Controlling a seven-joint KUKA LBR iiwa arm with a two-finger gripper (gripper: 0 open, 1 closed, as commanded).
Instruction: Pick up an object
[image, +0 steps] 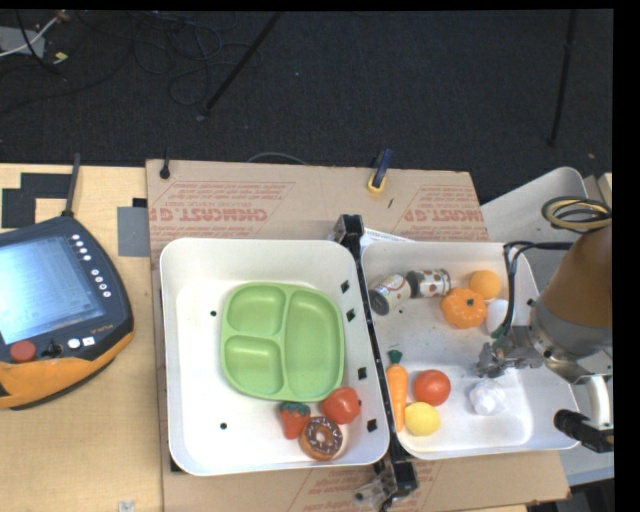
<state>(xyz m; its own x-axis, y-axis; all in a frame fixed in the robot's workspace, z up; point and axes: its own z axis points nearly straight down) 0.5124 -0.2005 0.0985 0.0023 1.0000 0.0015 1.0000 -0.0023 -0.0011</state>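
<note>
From above, two white bins sit side by side on cardboard in the lower half of the frame. The left bin holds a green divided plate at its centre; below the plate, near the bin's lower right corner, lie a strawberry, a red tomato and a chocolate doughnut, close together.

The right bin holds a carrot along its left wall, a second red tomato just beside it and a lemon below that. Toward the upper part of this bin lie a small bottle on its side, a little pumpkin and an orange above it. A white crumpled object rests right of the tomato.

The arm enters from the right edge, and the gripper hangs low over the right bin, just above the white object. It is dark and partly hidden, so whether it is spread or closed cannot be told.

A teach pendant lies at the left edge.
</note>
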